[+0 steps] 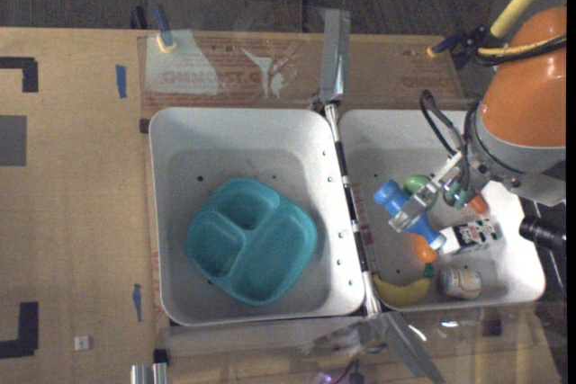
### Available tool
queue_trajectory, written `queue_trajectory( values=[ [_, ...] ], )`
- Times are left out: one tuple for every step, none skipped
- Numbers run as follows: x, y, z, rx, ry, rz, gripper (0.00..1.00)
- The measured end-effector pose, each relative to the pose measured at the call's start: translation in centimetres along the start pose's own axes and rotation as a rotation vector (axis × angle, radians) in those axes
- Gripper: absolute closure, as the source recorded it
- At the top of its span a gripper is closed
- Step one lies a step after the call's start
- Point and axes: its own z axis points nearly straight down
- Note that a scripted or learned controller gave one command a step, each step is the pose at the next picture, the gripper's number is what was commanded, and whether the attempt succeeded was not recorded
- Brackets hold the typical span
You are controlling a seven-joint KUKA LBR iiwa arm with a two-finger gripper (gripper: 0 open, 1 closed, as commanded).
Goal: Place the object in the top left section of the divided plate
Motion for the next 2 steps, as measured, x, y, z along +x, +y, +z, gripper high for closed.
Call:
queue_trajectory(
  values=[
    [-0.2,0.0,-1.0,-0.003,-0.003,0.002,1.00],
    [-0.3,0.1,-2.0,-0.007,-0.006,0.004,1.00]
  ],
)
